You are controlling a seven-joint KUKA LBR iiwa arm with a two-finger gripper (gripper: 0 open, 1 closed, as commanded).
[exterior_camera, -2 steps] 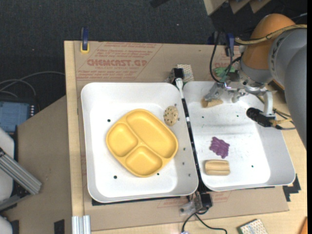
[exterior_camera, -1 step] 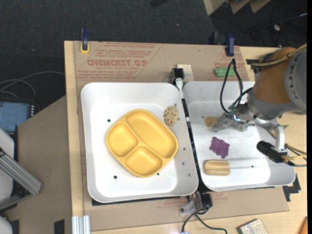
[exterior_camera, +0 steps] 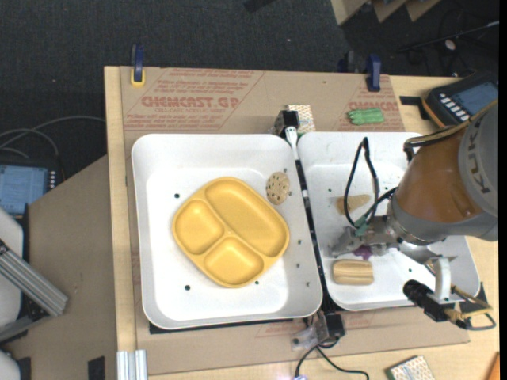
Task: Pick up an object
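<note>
From my station I see the two-finger gripper down inside the right white bin, but I cannot tell what its state is from this angle. Just below it lies a tan bread-roll-shaped block, and a second tan block sits just above. The left white bin holds a yellow three-compartment plastic tray, with a speckled round cookie at its upper right. Both bins rest on a cardboard-covered bench, with a small green object near its far edge. Dark carpet lies beyond.
</note>
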